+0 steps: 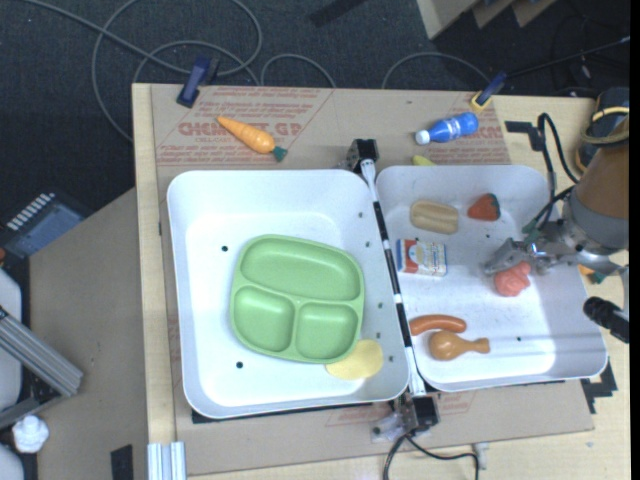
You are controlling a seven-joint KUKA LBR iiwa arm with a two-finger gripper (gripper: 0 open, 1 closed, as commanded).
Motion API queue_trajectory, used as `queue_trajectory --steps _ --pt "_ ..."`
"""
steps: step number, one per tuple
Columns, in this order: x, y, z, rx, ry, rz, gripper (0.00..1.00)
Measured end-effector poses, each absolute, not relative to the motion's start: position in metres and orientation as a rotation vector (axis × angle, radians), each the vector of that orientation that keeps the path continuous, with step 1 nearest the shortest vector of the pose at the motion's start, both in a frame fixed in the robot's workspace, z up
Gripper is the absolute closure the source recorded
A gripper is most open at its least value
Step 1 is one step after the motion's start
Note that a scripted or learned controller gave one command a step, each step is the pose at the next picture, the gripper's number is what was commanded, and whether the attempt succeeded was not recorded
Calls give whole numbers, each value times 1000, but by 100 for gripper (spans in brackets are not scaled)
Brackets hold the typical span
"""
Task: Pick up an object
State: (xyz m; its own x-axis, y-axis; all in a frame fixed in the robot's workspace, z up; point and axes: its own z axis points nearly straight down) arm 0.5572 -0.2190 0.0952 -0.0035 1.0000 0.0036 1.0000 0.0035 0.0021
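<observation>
Two shallow white bins (190,268) face you: your pincer (508,259), grip unreadable, hangs just above a round red toy (512,281); far left sits a green divided plate (296,297) on the tabletop (150,168).

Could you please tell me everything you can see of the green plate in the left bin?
The green plate is a pale green, plastic-looking tray with rounded corners and three compartments, one long and two smaller. It lies flat, slightly rotated, in the middle of the left bin. Its compartments hold nothing. A yellow item touches its lower right corner.
</observation>
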Motion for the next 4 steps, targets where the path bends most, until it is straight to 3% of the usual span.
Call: queue_trajectory --steps 1,2,3,4 --pt "557 -220 105 -2222 -2225 -4 100" --pt "581 -141 95 -2219 -2223 -2 100" --pt "580 -143 95 -2221 -2222 1 0" --pt "546 -127 84 -2221 -2220 2 0"
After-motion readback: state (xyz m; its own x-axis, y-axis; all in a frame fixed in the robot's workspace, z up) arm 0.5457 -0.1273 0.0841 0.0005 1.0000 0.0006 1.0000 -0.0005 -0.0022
